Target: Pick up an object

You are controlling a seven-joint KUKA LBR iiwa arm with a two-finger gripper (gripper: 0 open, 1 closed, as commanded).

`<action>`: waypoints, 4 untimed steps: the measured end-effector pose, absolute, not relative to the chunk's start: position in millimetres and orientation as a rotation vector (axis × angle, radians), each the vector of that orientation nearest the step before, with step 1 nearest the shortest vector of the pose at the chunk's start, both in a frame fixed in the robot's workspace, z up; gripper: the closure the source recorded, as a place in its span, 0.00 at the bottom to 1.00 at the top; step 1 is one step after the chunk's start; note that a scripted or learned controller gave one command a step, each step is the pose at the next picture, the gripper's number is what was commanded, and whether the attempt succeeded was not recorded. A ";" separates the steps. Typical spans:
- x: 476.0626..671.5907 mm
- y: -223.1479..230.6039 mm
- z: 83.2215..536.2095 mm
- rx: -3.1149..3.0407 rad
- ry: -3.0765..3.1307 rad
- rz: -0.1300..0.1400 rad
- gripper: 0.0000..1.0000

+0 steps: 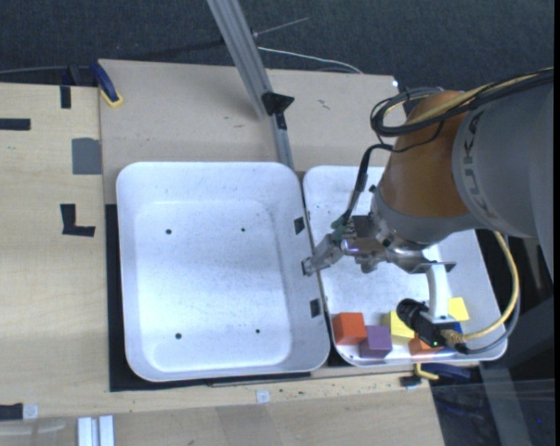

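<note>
The grey arm with orange wrist band (447, 170) extends over the right shallow white bin (328, 193). The left shallow white bin (205, 268) adjoins it. The two-finger gripper (319, 260) hangs over the shared bin edge; its state cannot be determined. An orange block (348, 328), purple block (378, 339) and yellow block (457, 308) rest at the right bin's near end.

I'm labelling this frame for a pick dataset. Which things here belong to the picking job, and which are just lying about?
Part of the job:
- gripper, above the right bin
- orange block
- purple block
- yellow block

Just lying about:
- left bin
- metal pole across the bench top
- black tape marks on the bench
</note>
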State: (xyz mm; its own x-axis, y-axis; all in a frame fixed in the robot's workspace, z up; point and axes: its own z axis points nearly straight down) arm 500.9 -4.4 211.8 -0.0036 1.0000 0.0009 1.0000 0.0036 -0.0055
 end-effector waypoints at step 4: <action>497.2 1.2 191.5 -2.220 -2.220 0.003 0.00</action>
